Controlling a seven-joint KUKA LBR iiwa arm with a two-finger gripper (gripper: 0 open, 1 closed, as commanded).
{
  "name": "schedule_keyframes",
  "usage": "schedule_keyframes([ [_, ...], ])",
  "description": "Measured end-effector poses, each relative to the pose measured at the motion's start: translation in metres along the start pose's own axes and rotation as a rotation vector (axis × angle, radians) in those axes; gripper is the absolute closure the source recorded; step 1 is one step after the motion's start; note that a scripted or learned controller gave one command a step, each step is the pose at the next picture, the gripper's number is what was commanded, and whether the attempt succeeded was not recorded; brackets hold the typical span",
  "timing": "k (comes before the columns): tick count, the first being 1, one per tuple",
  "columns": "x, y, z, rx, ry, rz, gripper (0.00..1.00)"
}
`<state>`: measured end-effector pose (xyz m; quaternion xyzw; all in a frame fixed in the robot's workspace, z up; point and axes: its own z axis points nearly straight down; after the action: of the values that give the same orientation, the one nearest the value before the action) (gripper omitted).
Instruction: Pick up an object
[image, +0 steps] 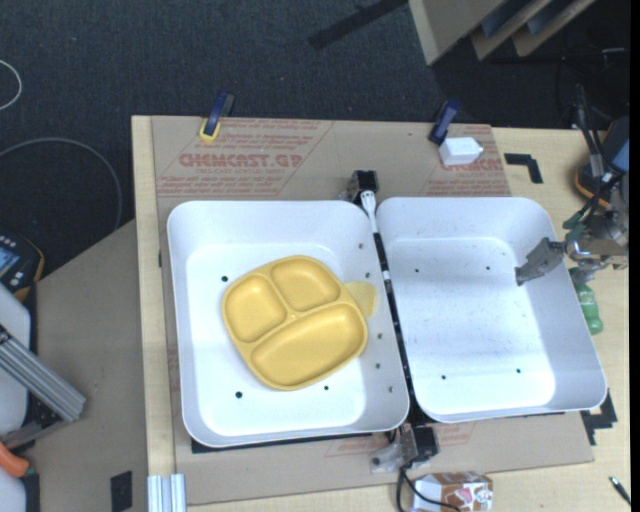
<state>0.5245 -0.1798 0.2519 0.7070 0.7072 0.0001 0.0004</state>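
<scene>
Bench (300, 150) bears two bins (200, 240), (570, 360), side by side.

Even light is falling from overhead, leaving both white bins bright, and the left bin (190, 300) is bleaching nearly to blankness along its walls. The yellow plate (294, 322) is throwing only a faint, soft shadow onto the bin floor, and a mild sheen is sitting on its raised ridges. The cardboard-coloured counter (300, 160) is reading warm and flat, while the dark floor (70, 90) around it is sinking into murk with little detail. The picture is looking slightly soft and grainy throughout; small print on the counter is blurring, and the gripper (540, 262) at the right is smearing a little.
</scene>
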Motion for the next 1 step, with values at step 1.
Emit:
schedule_keyframes([
  [1, 0.0632, -0.0447, -0.1052, -0.011, 0.001, -0.007, 0.00],
])
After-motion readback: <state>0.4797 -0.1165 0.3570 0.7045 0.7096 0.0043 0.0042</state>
